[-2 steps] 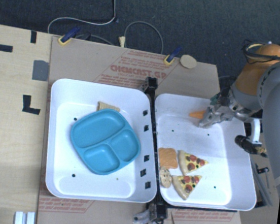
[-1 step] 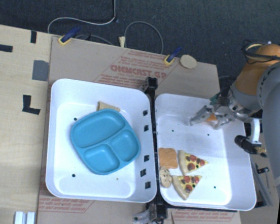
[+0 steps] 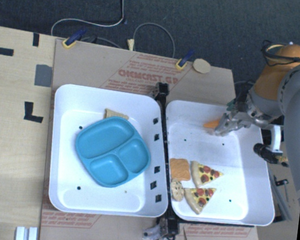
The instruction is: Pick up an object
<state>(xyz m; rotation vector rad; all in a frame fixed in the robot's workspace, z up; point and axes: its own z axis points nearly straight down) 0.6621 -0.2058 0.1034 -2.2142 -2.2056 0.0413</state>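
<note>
My gripper (image 3: 224,127) reaches down into the far part of the right bin (image 3: 252,174), its tips beside a small orange piece (image 3: 211,124) that lies just left of them. Toward the bin's near left lie two toy pizza slices (image 3: 205,174) (image 3: 198,198), a tan cracker-like square (image 3: 179,169) and a small round cookie (image 3: 177,189). The orange piece touches or nearly touches the fingertips; nothing is visibly clamped.
The left bin (image 3: 63,133) holds a blue divided plate (image 3: 113,151) with a tan piece (image 3: 115,114) peeking out behind it. A black divider (image 3: 158,145) runs between the bins. The arm's grey body (image 3: 297,125) fills the right side.
</note>
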